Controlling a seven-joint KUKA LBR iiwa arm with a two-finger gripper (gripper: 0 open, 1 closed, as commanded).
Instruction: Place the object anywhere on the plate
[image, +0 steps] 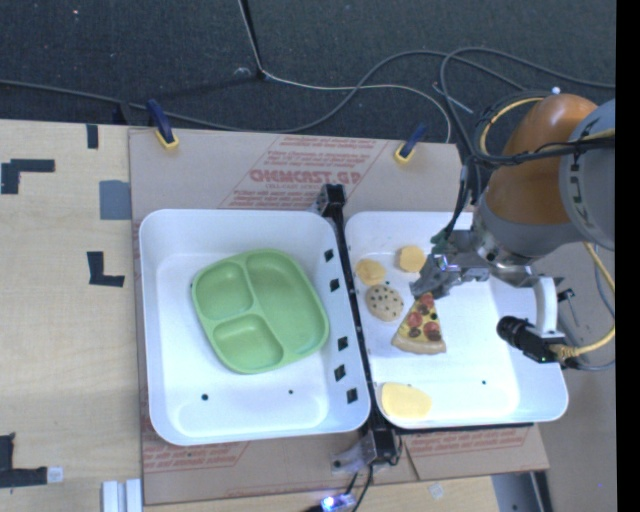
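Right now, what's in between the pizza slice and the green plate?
In the camera view, the cookie sits just left of the pizza slice, then the black divider where the two bins meet, then bare white bin floor up to the green plate.

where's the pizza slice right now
The pizza slice lies in the right bin, near its middle, just right of the chocolate-chip cookie. The gripper hangs over its upper tip.

The arm (545, 180) runs off the right edge, the gripper (428, 284) is too blurred to read, its tip covers the top of the pizza slice (420, 330), and a cable (250, 40) leaves the top edge.
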